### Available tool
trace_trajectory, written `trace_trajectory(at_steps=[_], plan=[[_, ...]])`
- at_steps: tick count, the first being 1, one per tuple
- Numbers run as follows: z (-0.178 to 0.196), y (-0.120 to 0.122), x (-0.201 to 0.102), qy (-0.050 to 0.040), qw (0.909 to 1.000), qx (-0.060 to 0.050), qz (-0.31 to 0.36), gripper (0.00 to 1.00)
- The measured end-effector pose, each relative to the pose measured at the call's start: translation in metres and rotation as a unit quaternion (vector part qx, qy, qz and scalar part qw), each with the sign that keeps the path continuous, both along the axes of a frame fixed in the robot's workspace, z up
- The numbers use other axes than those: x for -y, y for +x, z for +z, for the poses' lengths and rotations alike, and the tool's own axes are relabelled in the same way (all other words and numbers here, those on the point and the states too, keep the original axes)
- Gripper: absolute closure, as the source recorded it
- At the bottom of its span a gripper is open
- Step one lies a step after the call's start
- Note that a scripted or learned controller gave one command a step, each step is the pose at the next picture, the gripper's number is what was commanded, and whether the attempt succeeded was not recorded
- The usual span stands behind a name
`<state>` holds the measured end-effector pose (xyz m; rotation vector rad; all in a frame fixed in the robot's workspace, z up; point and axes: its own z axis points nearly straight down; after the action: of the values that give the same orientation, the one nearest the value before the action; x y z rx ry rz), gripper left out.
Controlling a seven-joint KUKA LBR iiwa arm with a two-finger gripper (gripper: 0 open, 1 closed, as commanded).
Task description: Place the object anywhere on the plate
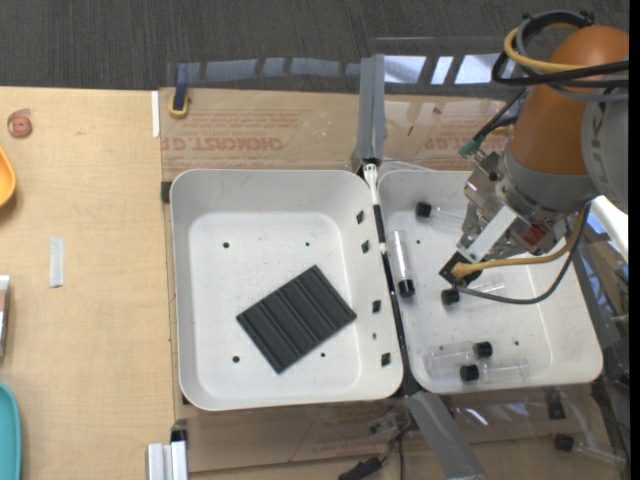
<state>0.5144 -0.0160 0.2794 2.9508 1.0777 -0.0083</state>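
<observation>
A dark grey ribbed plate (297, 318) lies at a slant in the left bin (200, 268), towards its front. Several clear tubes with black caps lie in the right bin (570, 353): one tube (400, 263) by the left wall, one (426, 210) near the back, one (452, 295) in the middle, and a pair (478, 360) at the front. My gripper (512, 230) hangs over the right bin's back right area, above and to the right of the middle tube. The wrist hides whatever is under it.
A raised divider (384, 268) separates the two bins. Cardboard (260, 138) lies behind the bins. On the wooden bench to the left there is an orange thing (5, 183) and a teal thing (8, 433) at the view's edge.
</observation>
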Motion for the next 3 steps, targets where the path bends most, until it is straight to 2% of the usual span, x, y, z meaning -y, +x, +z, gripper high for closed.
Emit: trace_trajectory(at_steps=[1,2,3], plan=[[-0.008,-0.019,-0.079,-0.0006,0.9961,0.000,-0.088,1.00],[-0.010,0.015,-0.132,0.0003,0.9841,0.000,0.178,1.00],[-0.009,0.055,-0.079,0.0000,0.9934,0.000,0.115,1.00]])
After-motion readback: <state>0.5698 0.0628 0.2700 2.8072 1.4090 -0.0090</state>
